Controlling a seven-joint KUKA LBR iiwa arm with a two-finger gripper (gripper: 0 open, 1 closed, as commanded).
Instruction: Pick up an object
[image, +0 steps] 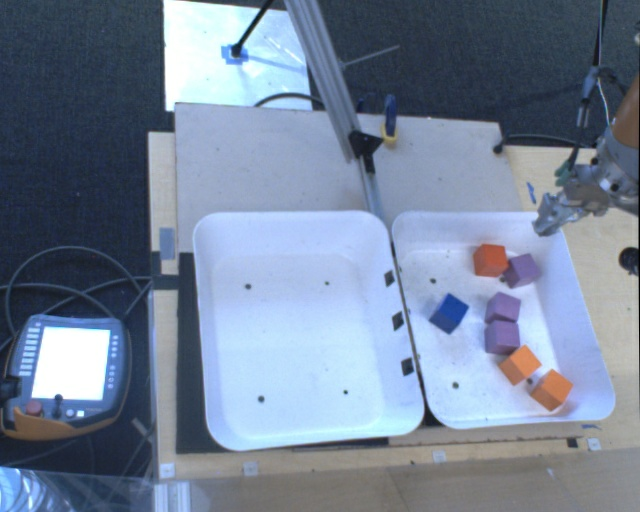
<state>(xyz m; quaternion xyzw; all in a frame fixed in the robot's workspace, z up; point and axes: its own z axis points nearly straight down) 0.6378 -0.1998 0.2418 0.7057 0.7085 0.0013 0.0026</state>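
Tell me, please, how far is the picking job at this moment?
Nothing looks done yet: all seven blocks lie in the right bin. In hand: the claw hovers over that bin's far right rim, near the purple block. Left: descending, gripping and lifting one.

The left bin (300, 330) gives a wide bare floor, open from above. In the right bin (440, 400) the free floor lies toward 9 and 7 o'clock, around the blue cube (449, 313), which stands apart from the others. Toward 3 o'clock the way is crowded: an orange cube (490, 260) touches a purple cube (522, 269), two purple cubes (502, 322) stand stacked close, and two orange cubes (535, 377) sit near the rim at 5 o'clock. A slanted metal pole (335, 85) crosses above the tabletop (270, 160) at 12 o'clock.
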